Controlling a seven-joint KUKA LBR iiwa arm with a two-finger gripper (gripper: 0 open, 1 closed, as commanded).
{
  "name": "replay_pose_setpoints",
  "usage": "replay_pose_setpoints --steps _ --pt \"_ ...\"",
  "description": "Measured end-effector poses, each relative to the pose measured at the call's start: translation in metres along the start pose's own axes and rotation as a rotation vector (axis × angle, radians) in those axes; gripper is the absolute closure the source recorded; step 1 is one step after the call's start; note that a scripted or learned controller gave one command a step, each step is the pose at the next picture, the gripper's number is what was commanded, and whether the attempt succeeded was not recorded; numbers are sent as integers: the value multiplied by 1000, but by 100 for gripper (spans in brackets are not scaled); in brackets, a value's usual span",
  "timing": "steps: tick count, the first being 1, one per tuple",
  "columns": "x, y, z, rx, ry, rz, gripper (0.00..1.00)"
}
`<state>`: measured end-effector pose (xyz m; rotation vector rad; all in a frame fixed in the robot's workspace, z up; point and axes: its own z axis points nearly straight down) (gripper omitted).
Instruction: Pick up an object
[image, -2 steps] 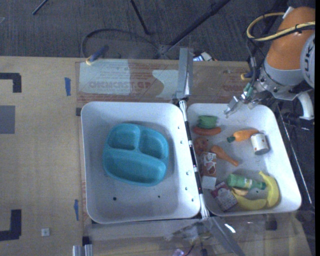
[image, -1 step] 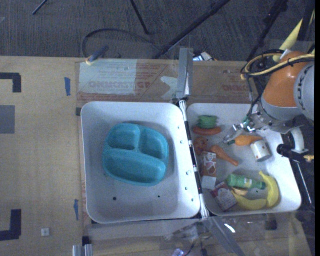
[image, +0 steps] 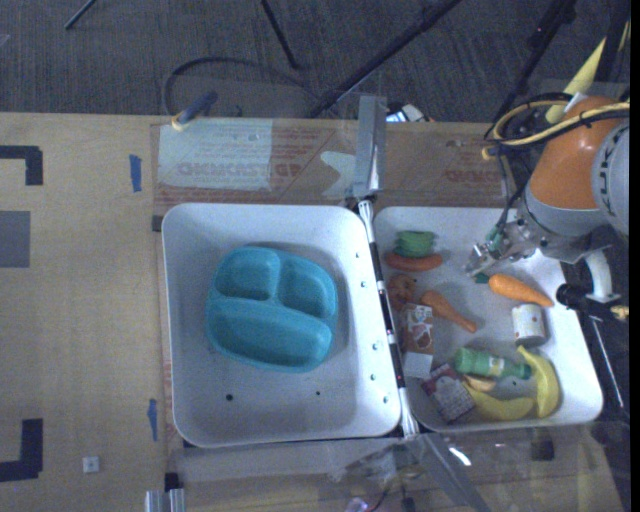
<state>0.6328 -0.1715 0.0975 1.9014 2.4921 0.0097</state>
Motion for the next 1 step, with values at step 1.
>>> replay_pose_setpoints --steps 1 --pt "76 42 -112 7 0 169 100"
